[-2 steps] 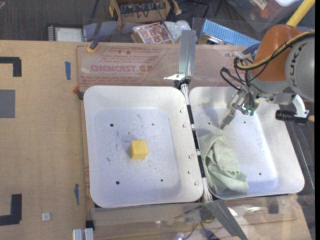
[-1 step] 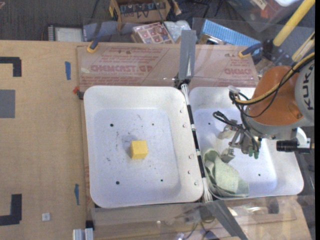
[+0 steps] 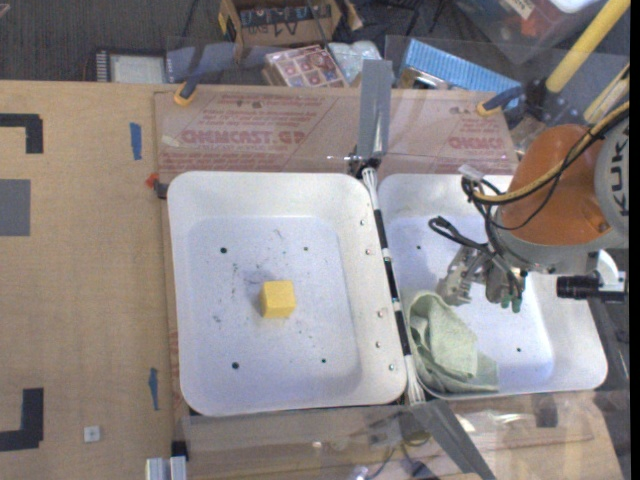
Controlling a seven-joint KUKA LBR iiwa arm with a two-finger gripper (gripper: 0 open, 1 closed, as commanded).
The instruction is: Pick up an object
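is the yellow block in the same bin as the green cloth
No, the yellow block lies in the left bin, the green cloth in the right bin.

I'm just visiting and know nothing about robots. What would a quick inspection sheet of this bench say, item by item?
Surface: a tan bench bearing two shallow white bins side by side, left bin and right bin; dark specks on the left bin's floor.
Job's things: a yellow block near the middle of the left bin; a pale green cloth, crumpled in the right bin's near left corner.
Clutter: nothing seen inside the bins beyond these.
Grippers: the pincer hangs over the right bin, just above the cloth; nothing seen between its fingers.
Cables: black cables loop beside the wrist.
Surroundings: a clear sheet with red print behind the bins; boxes and oddments beyond the bench.
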